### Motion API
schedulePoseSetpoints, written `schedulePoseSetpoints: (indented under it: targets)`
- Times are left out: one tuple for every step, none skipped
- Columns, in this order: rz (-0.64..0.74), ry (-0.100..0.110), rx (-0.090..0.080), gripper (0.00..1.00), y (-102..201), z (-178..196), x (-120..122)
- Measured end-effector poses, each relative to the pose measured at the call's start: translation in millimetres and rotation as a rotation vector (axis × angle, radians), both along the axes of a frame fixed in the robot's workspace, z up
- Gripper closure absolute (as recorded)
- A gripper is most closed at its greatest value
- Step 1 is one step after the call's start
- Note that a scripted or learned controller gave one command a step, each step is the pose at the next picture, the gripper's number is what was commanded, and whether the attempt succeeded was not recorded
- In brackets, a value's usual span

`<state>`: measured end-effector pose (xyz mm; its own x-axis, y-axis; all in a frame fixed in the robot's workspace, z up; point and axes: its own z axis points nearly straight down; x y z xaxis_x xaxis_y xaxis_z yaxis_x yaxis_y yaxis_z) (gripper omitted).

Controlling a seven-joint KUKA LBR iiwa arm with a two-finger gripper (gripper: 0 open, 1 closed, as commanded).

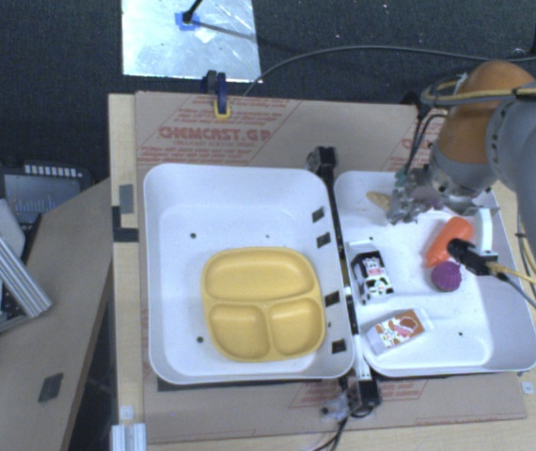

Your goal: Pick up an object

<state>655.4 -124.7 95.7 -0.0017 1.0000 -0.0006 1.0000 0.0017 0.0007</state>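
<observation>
Over right bin [512,346] far corner, gripper [405,205] hovers low near a tan piece [378,198]; whether it pinches, cannot tell. Orange carrot [448,238], purple ball [447,276], cow-print box [371,274], snack packet [398,330] lie nearby. Yellow divided tray [261,302] sits in left bin [174,252].

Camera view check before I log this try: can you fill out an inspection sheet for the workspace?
Surface: two white bins, left bin and right bin, on a cardboard sheet.
Job's things: in the right bin, orange carrot-like toy, purple ball, black-and-white carton, flat snack packet, tan piece.
Clutter: yellow divided tray in the left bin.
Grippers: hand low at the right bin's far end, beside the tan piece.
Cables: a dark cable runs behind the bench.
Surroundings: foil sheet, dark floor.
</observation>
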Motion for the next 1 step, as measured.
schedulePoseSetpoints:
  targets:
    - [0.002,-0.007,-0.001,1.0,-3.7,59.9,10.5]
